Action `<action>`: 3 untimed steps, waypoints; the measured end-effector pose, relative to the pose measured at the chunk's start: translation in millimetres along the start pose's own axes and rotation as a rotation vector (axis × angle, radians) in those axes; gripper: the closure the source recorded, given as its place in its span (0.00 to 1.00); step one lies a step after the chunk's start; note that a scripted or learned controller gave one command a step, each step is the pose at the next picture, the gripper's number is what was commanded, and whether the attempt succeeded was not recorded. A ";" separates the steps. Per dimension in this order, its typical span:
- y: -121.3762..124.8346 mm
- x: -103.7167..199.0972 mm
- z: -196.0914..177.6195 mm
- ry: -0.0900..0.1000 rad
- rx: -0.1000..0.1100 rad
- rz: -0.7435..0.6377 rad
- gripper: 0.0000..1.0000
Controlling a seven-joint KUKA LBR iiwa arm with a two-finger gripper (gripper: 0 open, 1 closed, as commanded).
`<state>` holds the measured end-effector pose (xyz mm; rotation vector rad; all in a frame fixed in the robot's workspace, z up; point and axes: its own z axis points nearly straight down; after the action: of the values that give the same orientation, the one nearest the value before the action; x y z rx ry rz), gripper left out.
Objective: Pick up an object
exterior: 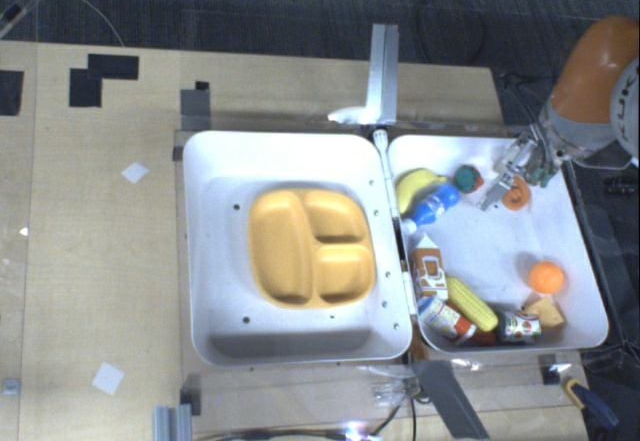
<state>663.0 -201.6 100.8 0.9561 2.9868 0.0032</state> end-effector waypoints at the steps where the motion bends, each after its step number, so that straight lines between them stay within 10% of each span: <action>1: 8.6 9.6 6.5 -0.008 0.004 0.142 0.00; 2: 27.9 20.7 11.0 -0.007 0.008 0.363 0.00; 3: 38.1 21.7 -1.1 -0.012 -0.005 0.350 1.00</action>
<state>667.4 -157.9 101.9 1.4561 2.7635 0.0068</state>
